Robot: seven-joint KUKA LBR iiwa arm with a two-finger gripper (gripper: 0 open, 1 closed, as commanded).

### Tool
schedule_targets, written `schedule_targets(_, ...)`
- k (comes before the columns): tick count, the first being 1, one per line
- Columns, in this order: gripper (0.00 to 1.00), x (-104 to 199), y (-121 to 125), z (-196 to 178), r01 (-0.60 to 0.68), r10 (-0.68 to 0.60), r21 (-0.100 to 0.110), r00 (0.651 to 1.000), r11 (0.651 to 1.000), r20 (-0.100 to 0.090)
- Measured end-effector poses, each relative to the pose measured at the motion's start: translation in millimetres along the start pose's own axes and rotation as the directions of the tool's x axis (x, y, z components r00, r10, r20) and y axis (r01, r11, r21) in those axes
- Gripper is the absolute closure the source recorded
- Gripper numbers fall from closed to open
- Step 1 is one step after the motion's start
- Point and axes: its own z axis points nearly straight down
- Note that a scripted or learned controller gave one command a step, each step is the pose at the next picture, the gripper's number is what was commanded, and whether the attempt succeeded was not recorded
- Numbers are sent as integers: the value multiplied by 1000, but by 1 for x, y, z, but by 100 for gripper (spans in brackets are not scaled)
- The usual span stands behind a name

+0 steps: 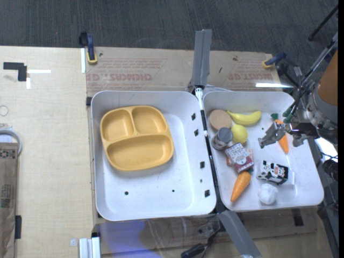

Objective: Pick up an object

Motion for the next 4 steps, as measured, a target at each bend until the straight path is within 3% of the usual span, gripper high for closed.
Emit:
schedule_targets(1,0,-72,39,71,-72,72,2,997,997,-2)
schedule_targets(2,0,-102,96,150,-101,101,1,995,995,-2)
schedule_targets(3,0,-108,63,157,-146,146,2,989,989,-8)
schedule_targets(4,0,-102,99,192,32,-32,-2,999,999,-8)
